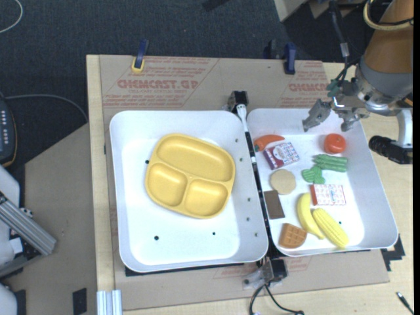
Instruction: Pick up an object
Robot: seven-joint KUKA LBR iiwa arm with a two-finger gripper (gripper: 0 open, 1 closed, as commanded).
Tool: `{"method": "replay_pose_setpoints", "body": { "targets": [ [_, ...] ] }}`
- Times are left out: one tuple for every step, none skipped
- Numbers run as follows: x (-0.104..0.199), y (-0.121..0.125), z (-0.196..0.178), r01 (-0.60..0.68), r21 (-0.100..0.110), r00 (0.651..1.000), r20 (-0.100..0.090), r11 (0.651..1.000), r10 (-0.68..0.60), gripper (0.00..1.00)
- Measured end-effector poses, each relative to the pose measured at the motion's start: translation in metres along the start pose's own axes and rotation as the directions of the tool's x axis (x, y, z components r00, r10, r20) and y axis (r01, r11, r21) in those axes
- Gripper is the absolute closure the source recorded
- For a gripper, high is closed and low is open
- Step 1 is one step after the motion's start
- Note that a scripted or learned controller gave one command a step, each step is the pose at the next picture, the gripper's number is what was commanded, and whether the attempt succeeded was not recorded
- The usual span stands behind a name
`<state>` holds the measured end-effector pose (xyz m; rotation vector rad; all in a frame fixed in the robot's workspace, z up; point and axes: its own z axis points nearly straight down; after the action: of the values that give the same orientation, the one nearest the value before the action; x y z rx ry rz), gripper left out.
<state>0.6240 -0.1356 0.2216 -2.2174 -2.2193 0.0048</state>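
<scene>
Left bin (125,176): set to the left of the black divider (252,169) that runs between the two bins.
Yellow tray (189,175): a three-compartment plate, laid flat in the left bin, well to the left of the divider.
Right bin (377,189): placed directly right of the divider; all the small items are held in it.
Brown bar (274,204): laid flat just right of the divider, low in the bin.
Waffle (293,235): seen near the divider's lower end, below the brown bar.
Orange-red piece (268,140): found close to the divider's upper part.
Red-and-white packet (281,155): laid just below that piece, near the divider.
Round beige cookie (284,181): placed below the packet, a little right of the divider.
Banana (304,214): laid right of the brown bar, touching the corn.
Corn cob (331,227): laid further from the divider, at the bin's lower edge.
White card (327,194): seen above the corn.
Green vegetable (325,166): stretched out above the card.
Red tomato (335,143): set far right of the divider, just below the gripper.
Gripper (333,119): held over the right bin's upper part, fingers spread apart, nothing seen between them.
</scene>
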Motion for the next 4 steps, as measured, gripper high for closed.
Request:
{"method": "replay_pose_setpoints", "body": {
  "targets": [
    [0.002,-0.011,0.056,-0.001,0.002,1.0,-0.001,1.0,0.001,0.0],
    [0.002,-0.01,0.099,-0.001,0.001,1.0,-0.001,1.0,0.001,0.0],
    [0.003,-0.007,0.133,-0.001,-0.007,1.0,-0.003,1.0,0.001,0.0],
    [0.003,-0.003,0.118,0.0,-0.021,1.0,0.001,1.0,0.0,1.0]
  ]
}}
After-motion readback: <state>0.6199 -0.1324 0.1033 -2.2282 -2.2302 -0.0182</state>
